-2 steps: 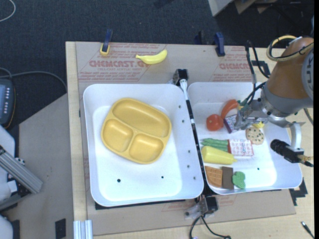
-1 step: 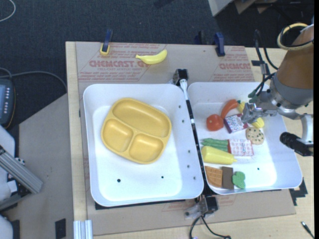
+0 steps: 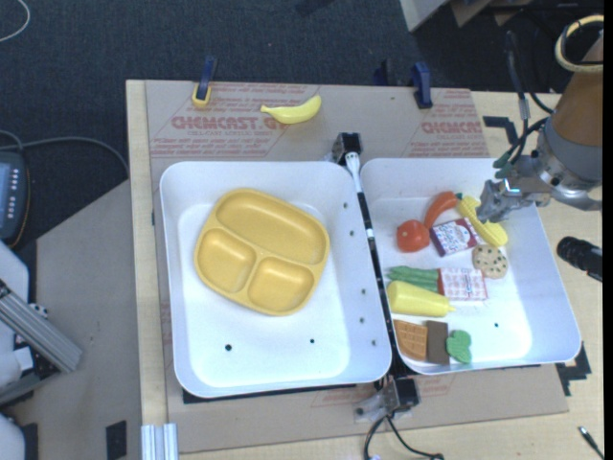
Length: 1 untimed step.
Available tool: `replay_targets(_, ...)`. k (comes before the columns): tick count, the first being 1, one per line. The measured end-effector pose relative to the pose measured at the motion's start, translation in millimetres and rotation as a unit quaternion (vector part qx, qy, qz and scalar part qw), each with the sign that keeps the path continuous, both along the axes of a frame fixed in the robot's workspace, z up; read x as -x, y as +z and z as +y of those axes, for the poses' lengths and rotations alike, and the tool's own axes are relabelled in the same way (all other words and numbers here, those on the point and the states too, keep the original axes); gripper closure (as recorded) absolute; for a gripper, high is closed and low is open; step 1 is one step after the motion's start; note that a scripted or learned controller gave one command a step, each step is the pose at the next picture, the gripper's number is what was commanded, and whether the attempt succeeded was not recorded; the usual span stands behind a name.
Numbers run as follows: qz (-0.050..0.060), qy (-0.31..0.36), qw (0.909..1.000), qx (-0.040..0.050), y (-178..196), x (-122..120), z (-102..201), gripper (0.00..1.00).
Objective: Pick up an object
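Observation:
The right bin [image 3: 536, 324] holds several toy foods: a red tomato [image 3: 413, 236], an orange-red pepper [image 3: 442, 206], a small purple packet [image 3: 452, 237], a yellow piece [image 3: 490, 229], a cookie [image 3: 489, 262], a red-and-white packet [image 3: 464, 284], green beans [image 3: 412, 276], a yellow corn piece [image 3: 417, 301], a waffle [image 3: 410, 338], a brown bar [image 3: 437, 341] and a green broccoli piece [image 3: 460, 346]. My gripper [image 3: 500, 202] hangs low over the bin's upper right part, just above the yellow piece and right of the pepper. Nothing shows between its fingers.
The left bin [image 3: 192, 343] holds a yellow divided plate [image 3: 261, 250]. A toy banana [image 3: 292, 111] lies on the cardboard behind the bins. Two blue clamps [image 3: 203, 82] [image 3: 420, 84] grip the board's far edge. Cables run beside the arm at right.

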State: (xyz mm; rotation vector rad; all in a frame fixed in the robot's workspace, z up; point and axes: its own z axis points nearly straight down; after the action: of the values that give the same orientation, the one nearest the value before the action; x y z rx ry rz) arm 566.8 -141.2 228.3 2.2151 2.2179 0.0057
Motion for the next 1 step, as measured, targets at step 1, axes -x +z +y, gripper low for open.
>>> replay_targets(1,0.002,0.003,1.0,-0.0016,8.5,-19.4,53.1,1.0)
